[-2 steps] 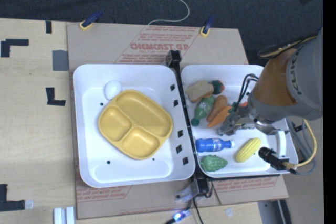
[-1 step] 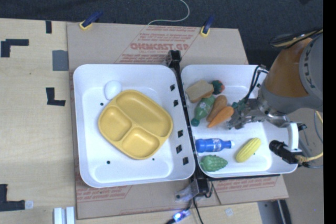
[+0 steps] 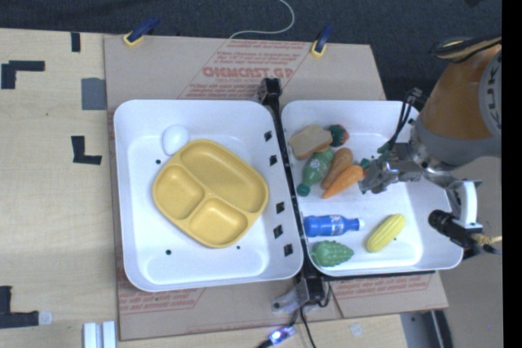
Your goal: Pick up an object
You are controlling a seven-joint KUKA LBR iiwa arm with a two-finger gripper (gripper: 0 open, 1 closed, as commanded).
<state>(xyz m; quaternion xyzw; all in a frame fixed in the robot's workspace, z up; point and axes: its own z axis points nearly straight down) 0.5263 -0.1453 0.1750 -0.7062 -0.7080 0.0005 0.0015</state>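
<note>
The right bin [image 3: 424, 257] holds several toy foods: a brown bread slice [image 3: 308, 140], a green pepper [image 3: 315, 169], two orange carrots [image 3: 342, 178], a blue bottle [image 3: 330, 225], a yellow corn cob [image 3: 385, 232] and a green leafy piece [image 3: 331, 253]. My gripper [image 3: 373, 175] hangs over the right bin, just right of the carrots' tips. Nothing shows between its fingers.
The left bin [image 3: 134, 200] holds a yellow divided tray [image 3: 210, 191] and a white egg-like ball [image 3: 174, 138]. A black clip ridge [image 3: 281, 175] joins the two bins. My arm's grey and orange wrist [image 3: 465, 110] stands over the right bin's far right rim.
</note>
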